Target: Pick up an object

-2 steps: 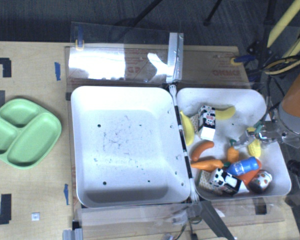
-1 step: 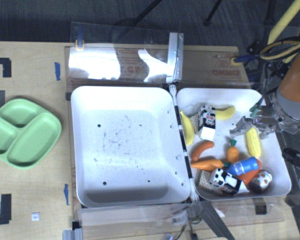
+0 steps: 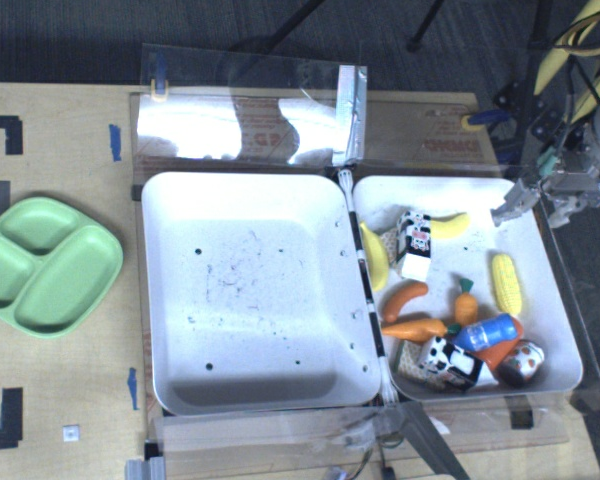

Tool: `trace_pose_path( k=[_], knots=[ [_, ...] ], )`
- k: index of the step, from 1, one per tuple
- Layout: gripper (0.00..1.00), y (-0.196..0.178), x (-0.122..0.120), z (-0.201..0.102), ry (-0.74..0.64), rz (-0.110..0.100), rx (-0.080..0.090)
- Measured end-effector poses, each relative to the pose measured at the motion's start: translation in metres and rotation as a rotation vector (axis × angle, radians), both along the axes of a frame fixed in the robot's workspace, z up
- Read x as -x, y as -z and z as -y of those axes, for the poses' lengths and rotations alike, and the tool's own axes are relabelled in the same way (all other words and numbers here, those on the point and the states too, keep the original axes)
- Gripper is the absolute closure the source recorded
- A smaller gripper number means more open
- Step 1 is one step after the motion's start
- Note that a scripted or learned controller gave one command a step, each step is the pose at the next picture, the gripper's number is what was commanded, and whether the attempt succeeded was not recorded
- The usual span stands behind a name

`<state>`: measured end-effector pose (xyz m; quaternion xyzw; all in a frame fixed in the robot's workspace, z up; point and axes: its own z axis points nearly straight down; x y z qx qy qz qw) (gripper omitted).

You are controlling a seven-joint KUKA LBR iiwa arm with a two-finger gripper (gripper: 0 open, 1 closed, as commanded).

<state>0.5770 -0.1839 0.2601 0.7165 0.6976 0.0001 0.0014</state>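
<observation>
The right bin [image 3: 555, 268] holds a jumble of toy items. A yellow banana [image 3: 375, 258] lies along its left wall, with a second banana [image 3: 450, 226] farther back. Between them stands a cow-patterned carton [image 3: 415, 243]. A corn cob [image 3: 506, 283] lies towards the right wall. Two orange carrots [image 3: 408, 298] [image 3: 415, 328], a blue can [image 3: 488, 331], a cow-patterned toy [image 3: 450, 360] and a dark red ball [image 3: 521, 364] crowd the front. My gripper [image 3: 520, 200] hangs over the bin's back right corner, apart from every item, nearest the second banana.
The left bin [image 3: 250, 288] adjoins the right one along a shared middle wall. A green divided plate [image 3: 45, 265] rests on the bench at far left. A clear plastic panel [image 3: 250, 118] stands behind the bins. Cables and stands sit at the back right.
</observation>
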Motion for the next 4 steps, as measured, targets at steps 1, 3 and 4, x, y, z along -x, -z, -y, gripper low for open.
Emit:
trace_pose_path(
  k=[1, 3, 4],
  knots=[
    [0.0, 0.052, 0.039, 0.037, -0.056, -0.003, -0.002],
    [1.0, 0.104, 0.02, 0.048, -0.096, 0.048, 0.032],
    [0.0, 0.104, 0.019, 0.044, -0.101, 0.045, 0.024]
  ],
)
